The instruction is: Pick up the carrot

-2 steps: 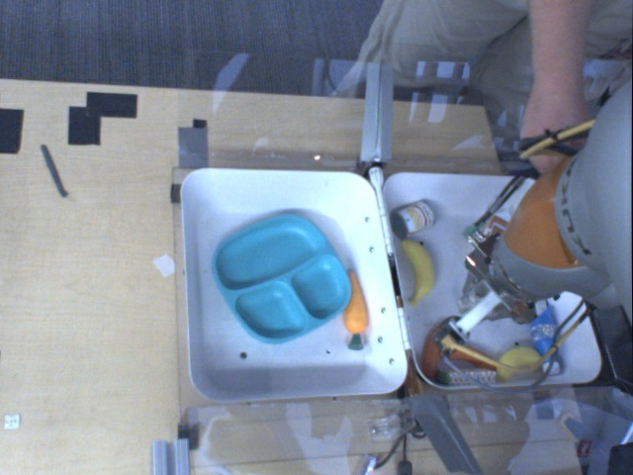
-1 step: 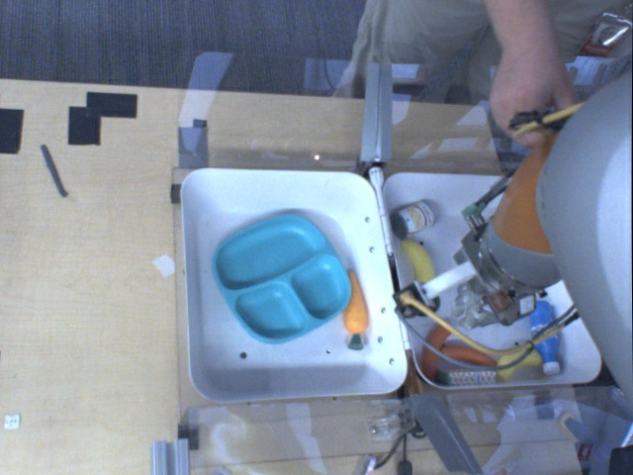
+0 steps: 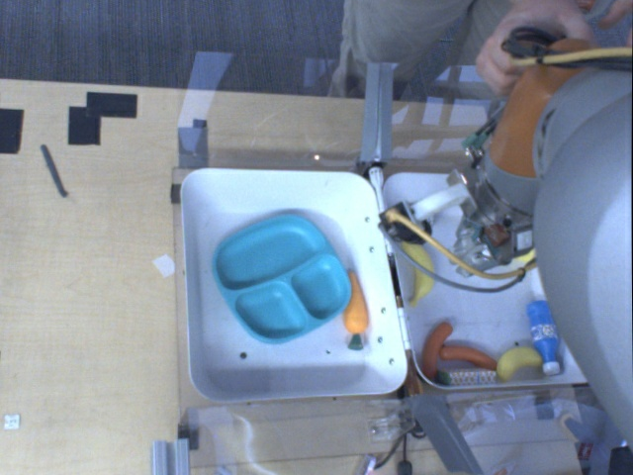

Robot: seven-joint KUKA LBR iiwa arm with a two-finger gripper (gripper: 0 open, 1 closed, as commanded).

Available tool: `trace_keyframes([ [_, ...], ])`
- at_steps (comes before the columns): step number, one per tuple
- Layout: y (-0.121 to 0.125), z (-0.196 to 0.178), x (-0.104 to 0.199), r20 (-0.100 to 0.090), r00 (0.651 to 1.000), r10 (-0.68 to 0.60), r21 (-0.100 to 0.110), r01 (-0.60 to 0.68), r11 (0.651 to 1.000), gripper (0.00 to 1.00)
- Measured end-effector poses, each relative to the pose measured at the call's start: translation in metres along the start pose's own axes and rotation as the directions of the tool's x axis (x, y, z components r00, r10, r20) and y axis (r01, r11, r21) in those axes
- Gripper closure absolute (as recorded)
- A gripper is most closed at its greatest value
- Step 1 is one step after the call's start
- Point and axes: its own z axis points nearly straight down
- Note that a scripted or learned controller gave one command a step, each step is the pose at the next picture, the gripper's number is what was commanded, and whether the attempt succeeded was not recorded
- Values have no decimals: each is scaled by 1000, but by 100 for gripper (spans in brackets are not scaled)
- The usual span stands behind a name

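The carrot [image 3: 355,307] is orange with a small green stub at its near end. It lies in the left bin [image 3: 203,265], lengthwise along the right edge of a blue divided plate [image 3: 282,277] and close to the bin's right wall. My gripper [image 3: 482,234] hangs over the far part of the right bin [image 3: 475,315], well to the right of the carrot and apart from it. A yellow cable loops below the wrist and hides part of the gripper.
The right bin holds a yellow banana [image 3: 421,270], red sausage-shaped pieces [image 3: 450,347], a yellow lemon [image 3: 517,362] and a blue bottle [image 3: 542,332]. A metal divider post [image 3: 377,117] stands between the bins. A person's hand [image 3: 514,38] is at the far right.
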Motion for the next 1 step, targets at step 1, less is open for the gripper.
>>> trace_keyframes([
  [1,19,33,-49,-7,997,75,1,-75,997,100],
])
